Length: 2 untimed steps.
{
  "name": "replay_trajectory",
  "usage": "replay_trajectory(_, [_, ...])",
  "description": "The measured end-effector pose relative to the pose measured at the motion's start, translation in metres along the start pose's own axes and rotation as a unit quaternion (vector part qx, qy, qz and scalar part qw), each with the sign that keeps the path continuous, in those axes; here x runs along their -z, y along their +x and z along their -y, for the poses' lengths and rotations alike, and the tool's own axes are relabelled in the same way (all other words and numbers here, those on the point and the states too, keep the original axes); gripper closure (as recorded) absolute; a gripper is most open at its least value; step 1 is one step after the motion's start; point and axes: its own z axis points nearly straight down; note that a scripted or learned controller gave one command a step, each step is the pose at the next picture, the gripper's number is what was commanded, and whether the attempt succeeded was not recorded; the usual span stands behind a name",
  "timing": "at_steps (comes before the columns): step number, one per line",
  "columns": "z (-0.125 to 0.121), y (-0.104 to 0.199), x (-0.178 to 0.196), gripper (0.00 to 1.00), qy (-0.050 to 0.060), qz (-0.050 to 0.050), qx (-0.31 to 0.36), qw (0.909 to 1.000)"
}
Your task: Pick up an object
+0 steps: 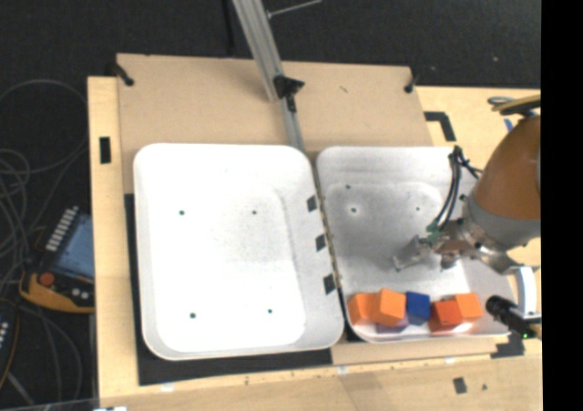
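Overhead view of two white bins. The left bin [228, 250] lies at frame centre-left. The right bin [378, 190] holds a row of blocks along its lower edge: two orange blocks [378, 306], a blue block [417, 306], two more orange blocks [454, 310]. The gripper [421, 251] hangs at right, above the row and apart from it; whether it is released or clenched cannot be told.

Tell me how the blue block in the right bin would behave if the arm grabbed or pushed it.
The blue block looks like a rigid cube with flat faces, so it would probably slide, not roll. It sits packed between orange blocks along the near wall of the right bin, so a push would likely shove its neighbours too. It looks small, so probably light.
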Motion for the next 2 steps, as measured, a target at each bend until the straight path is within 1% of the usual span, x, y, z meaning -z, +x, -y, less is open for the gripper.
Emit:
replay_trajectory(1, [0.0157,0.0576,-0.0155,0.00,-0.002,-0.001,0.003,1.0000])
replay_trajectory(2, [0.0151,0.0546,-0.0144,0.00,-0.004,0.000,-0.001,1.0000])
